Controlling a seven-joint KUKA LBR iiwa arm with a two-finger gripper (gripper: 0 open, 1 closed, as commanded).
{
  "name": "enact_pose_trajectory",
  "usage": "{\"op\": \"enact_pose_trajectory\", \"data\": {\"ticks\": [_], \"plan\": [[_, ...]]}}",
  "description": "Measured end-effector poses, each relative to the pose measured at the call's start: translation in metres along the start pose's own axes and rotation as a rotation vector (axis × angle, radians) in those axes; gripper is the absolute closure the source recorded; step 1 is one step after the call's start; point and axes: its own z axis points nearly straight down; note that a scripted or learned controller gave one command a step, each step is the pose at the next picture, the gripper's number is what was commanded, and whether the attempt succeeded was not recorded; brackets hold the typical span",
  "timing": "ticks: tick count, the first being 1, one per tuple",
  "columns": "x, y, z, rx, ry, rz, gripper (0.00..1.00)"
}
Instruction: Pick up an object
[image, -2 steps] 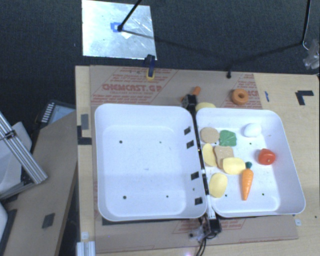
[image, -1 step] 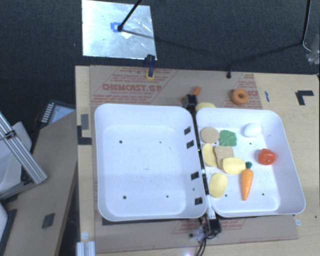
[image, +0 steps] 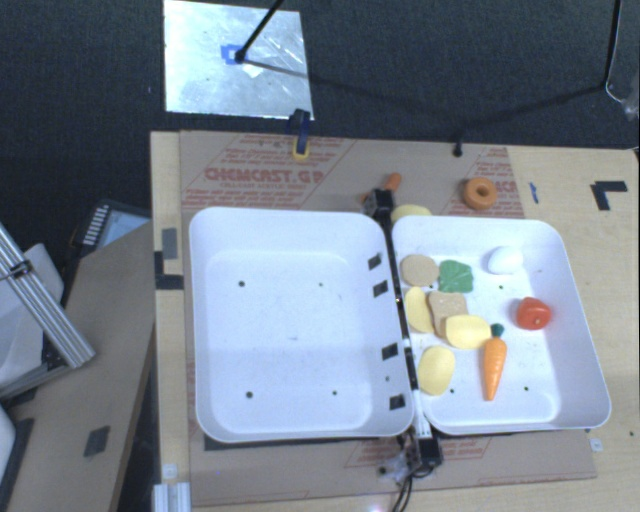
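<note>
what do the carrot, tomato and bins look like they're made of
Carrot: probably moulded plastic, with even orange colour and a smooth, simplified toy shape.
Tomato: likely glossy plastic; a pale highlight sits on its red skin.
Bins: seemingly thin formed plastic, uniformly white with rounded corners and a soft sheen. The exact material can't be confirmed.

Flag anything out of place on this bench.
A doughnut lies on the cardboard beyond the right bin, not with the other toy food. A small orange piece also sits outside, near the bins' far junction.
</note>
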Motion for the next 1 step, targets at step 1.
{"op": "enact_pose_trajectory", "data": {"ticks": [1], "plan": [[0.0000, 0.0001, -0.0134, 0.001, 0.000, 0.000, 1.00]]}}
